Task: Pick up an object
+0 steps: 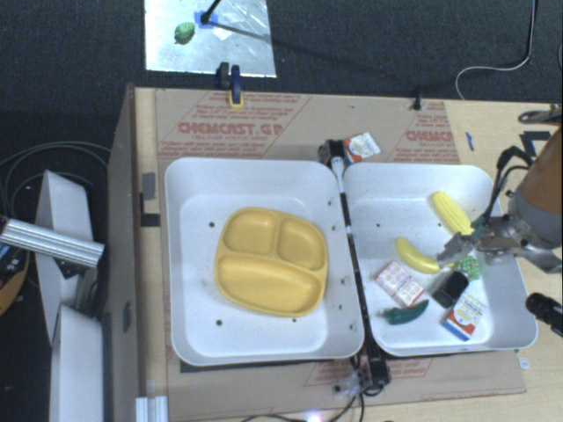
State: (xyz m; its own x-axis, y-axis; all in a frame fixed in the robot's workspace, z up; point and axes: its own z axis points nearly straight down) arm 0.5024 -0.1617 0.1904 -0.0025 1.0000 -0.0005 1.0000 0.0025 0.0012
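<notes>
- Dark carpet surrounds a cardboard-topped bench [264, 117] printed with red lettering; on the floor beyond the bench's far edge lies a shiny square sheet [209, 25] with a small green object [184, 32] on it.
- At the bench's left side stand white panels [66, 236] with a metal bar [53, 242] across them, and black cables loop on the floor near them.
- A blue and yellow clamp [231, 82] grips the bench's far edge.
- The left bin [189, 192] holds a yellow compartment tray [271, 260], lying flat near the bin's middle.
- A small orange and white carton [361, 146] lies on the bench, just beyond the far corner where the two bins meet.
- The right bin [378, 187] carries the loose objects. A red and white packet [398, 283] sits near the bin's left wall, and a dark green pepper [405, 313] lies just nearer the front edge.
- A yellow banana [415, 255] lies near the bin's middle, and a yellow corn cob [452, 213] lies toward the far right corner.
- A green leafy piece [468, 266] and a black block [452, 287] lie close together, and a small box in white, red and blue [463, 316] rests near the front right corner.
- The gripper [464, 247] reaches in over the right bin's right side, its tip just above the green leafy piece and beside the banana's end; whether its jaws are released or clenched cannot be told, and nothing is seen held.
</notes>
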